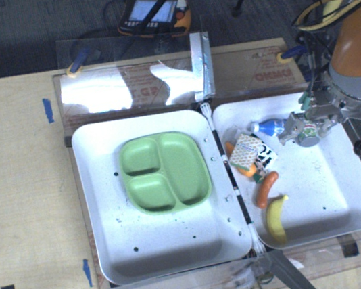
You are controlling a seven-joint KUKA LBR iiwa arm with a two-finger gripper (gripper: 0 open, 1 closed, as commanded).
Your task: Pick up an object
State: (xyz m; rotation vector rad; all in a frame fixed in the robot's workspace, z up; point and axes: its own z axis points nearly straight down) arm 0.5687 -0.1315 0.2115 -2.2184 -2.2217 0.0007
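Gripper: the two-finger gripper (304,128) hangs at the end of the grey arm, which enters from the right edge of the frame with its orange band (356,49) in the upper right corner.
Gripper position: upper middle of the right bin (356,210), low over the white floor.
Gripper state: cannot be told; the metal parts blur together at this size, and nothing can be seen between them.
Nearest thing: a blue and white bottle-like item (268,127) lies just to the left of the gripper, close beside it; whether they touch is unclear.
Its axis: roughly left to right across the frame, tilted slightly, pointing toward the gripper.
Next outward: a checkered packet (247,152) and a black and white patterned piece (265,156) sit lower left of the gripper, near the wall between the bins.
Further down: an orange carrot-like piece (266,188), long axis slanting from upper right to lower left.
Furthest: a yellow banana (275,217), lying nearly top to bottom near the lower left of the right bin, well apart from the gripper.
Key relation: every candidate lies left or lower left of the gripper, so a pick probably calls for a leftward shift.
Left bin: the left bin (115,247) holds a green divided tray (166,171).
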